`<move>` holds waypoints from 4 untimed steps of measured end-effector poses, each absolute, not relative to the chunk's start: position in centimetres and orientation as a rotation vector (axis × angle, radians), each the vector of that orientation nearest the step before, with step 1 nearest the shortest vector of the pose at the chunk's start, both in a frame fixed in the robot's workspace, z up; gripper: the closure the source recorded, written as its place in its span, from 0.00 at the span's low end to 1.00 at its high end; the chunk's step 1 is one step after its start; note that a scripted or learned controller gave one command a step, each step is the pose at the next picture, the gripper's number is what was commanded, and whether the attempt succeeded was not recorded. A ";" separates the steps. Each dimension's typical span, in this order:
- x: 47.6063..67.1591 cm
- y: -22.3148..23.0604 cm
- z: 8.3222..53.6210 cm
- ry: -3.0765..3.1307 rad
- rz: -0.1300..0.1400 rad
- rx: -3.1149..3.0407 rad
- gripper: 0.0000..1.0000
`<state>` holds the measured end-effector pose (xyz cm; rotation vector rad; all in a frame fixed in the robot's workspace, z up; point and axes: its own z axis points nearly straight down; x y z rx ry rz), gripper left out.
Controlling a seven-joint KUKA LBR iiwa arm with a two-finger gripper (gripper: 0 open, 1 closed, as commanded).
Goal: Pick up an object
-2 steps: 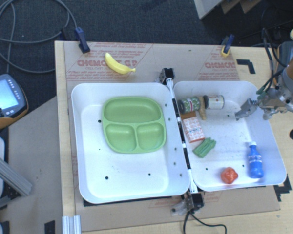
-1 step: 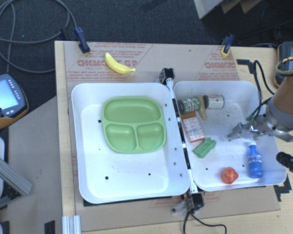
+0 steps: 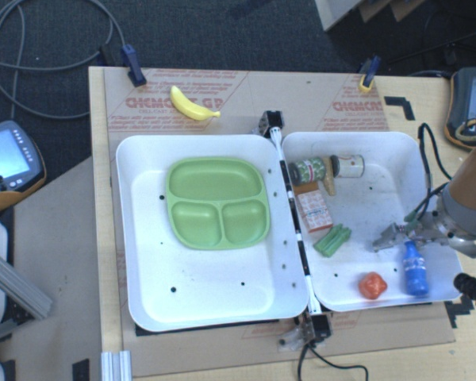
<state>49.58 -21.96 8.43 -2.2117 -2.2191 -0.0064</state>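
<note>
The end effector [image 3: 390,236] hangs open, holding nothing, just above the blue bottle [image 3: 415,269] near the right bin's [image 3: 357,143] front-right corner; light, stiff, probably slippery, best pinched across its middle.

Two white bins sat side by side on the bench. The left bin [image 3: 143,284] held a green divided tray [image 3: 218,202]. The right bin [image 3: 381,145] held a small can [image 3: 309,171] with a jar [image 3: 347,166] just beside it, a red-and-white packet [image 3: 312,210], a green block [image 3: 332,240], a red ball [image 3: 373,286] and a blue bottle [image 3: 415,268]. The gripper [image 3: 390,239] hung low inside the right bin, just left of the bottle's top and right of the block, with nothing seen between its fingers. A yellow banana [image 3: 193,104] lay on the cardboard behind the left bin, near a blue clamp [image 3: 132,63].
</note>
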 end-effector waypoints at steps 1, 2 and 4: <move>49.6 -22.2 9.4 -2.221 -0.004 -2.219 1.00; 52.3 -16.1 17.6 -2.224 -0.001 -2.221 1.00; 57.6 -5.5 21.6 -2.223 -0.001 -2.220 1.00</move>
